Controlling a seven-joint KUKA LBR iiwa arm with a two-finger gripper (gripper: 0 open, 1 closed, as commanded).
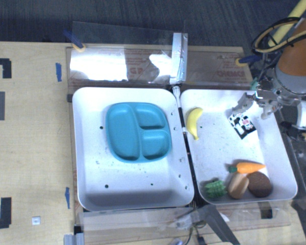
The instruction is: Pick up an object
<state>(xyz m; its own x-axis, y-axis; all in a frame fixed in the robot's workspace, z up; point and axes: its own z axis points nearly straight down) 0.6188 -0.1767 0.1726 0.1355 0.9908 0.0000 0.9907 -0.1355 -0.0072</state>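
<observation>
The gripper (pixel 243 120) hangs over the upper right part of the right bin (pixel 282 152), its black-and-white tip low near the floor; whether it is parted or clenched cannot be told. No object shows in it. The banana (pixel 194 121) lies to its left by the bin's left wall. The carrot (pixel 250 167), potato (pixel 238 186), brown ball (pixel 259 184) and broccoli (pixel 214 189) cluster below it, well apart. A blue tray (pixel 138 131) sits in the left bin (pixel 89 152).
</observation>
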